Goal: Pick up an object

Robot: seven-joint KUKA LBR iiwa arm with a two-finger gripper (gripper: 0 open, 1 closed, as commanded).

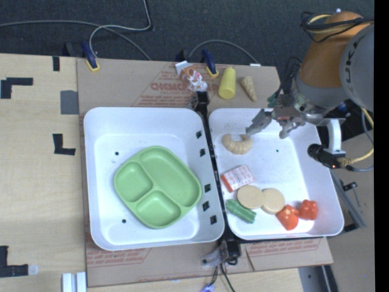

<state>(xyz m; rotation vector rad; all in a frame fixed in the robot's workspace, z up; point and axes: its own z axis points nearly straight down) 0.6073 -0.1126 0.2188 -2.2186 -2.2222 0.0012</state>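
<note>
A grey robot arm with an orange band reaches in from the right, and its two-finger gripper (270, 125) hangs above the far end of the right bin (316, 181) with its fingers spread apart and nothing between them. One finger points down and left toward a pale, curved croissant-shaped toy (237, 143) lying on the bin floor just beside that fingertip, so this looks like the object the arm is lining up on, though it has not been grasped. The open stance suits an approach: the fingers would need to straddle the croissant before closing. Nearer the camera in the same bin lie a small red and white packet (237, 177), two round tan biscuits (260, 198) touching each other, a green stick-shaped piece (240, 211) beside them, and two red pieces (298, 213) in the near right corner, all loose and well apart from the gripper. The left bin (100, 163) holds a green divided plate (157, 186), lying flat. Beyond the bins, on the cardboard, sit a yellow bottle-shaped toy (227, 83) and a tan cone (249, 88), out of the working area
</note>
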